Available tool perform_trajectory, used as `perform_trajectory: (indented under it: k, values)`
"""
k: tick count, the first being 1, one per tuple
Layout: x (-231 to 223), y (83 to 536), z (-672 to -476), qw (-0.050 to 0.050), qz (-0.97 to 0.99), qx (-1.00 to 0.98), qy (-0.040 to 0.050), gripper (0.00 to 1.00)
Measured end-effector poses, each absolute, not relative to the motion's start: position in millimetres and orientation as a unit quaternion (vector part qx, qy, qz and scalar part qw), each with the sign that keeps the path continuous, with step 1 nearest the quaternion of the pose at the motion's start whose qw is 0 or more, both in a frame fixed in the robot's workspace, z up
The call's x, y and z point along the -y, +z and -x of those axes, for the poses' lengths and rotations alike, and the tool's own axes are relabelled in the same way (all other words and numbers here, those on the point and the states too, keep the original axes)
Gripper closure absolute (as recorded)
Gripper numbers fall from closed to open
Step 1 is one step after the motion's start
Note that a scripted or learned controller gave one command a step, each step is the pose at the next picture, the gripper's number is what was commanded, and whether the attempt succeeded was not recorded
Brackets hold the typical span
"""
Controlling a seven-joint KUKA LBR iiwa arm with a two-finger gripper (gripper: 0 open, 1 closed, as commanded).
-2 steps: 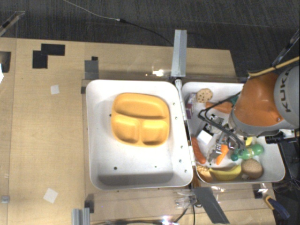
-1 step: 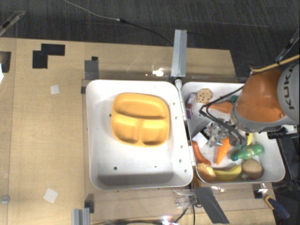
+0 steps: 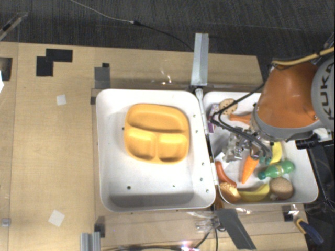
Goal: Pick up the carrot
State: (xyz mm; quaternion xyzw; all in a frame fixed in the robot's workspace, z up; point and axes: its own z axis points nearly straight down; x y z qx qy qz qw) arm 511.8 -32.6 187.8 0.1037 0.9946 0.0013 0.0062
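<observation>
Our tool (image 3: 245, 149) hangs over the right bin (image 3: 312, 191); we cannot tell its state. We see the carrot (image 3: 248, 168) just below it, touching or nearly so, its long axis steeply tilted, tip pointing down-left toward the banana (image 3: 253, 193).

A pale wooden bench (image 3: 47, 156) fills most of the view, with dark grey carpet floor (image 3: 157, 7) beyond its far edge. A thin cable (image 3: 104, 15) trails across the carpet. Black square cutouts (image 3: 52, 60) mark the bench's far left part, and a grey metal bar (image 3: 200, 59) stands at its middle.
</observation>
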Motion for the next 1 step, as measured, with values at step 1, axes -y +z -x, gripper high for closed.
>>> perform_trajectory:
  k: [1]
  values:
    - [106.0,190.2,-487.9,0.003,-0.102,-0.995,-0.0008,1.0]
